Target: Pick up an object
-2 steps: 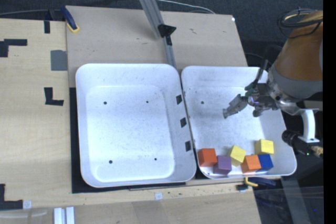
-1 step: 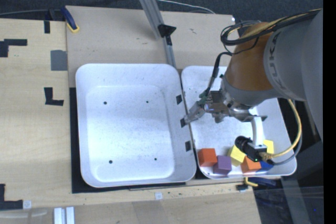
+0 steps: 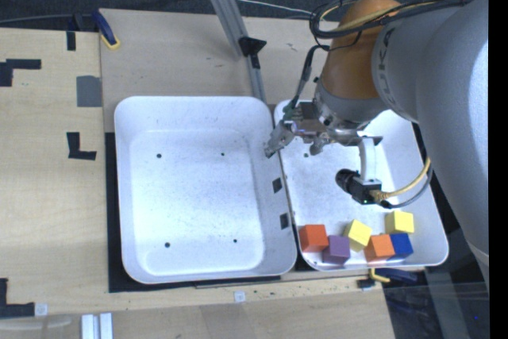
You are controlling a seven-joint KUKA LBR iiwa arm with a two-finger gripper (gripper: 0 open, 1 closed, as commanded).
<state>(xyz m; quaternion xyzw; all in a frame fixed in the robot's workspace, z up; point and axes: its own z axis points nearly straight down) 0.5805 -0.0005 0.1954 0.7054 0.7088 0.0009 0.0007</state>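
Several small blocks lie along the near edge of the right bin [image 3: 413,163]: an orange block [image 3: 313,236], a purple block [image 3: 338,248], a yellow block [image 3: 359,233], a second orange block [image 3: 379,247], a blue block [image 3: 402,246] and another yellow block [image 3: 402,221]. My gripper [image 3: 294,145] hangs over the far left part of the right bin, close to the wall shared with the left bin. It is open, and nothing sits between its fingers. The blocks lie well below it in the picture, apart from it.
The left bin [image 3: 190,186] stands beside the right one, their rims touching. A slanted metal rail [image 3: 226,4] runs from the top of the view down to the bins' far corner. The arm's grey body [image 3: 444,91] covers the right bin's far right side.
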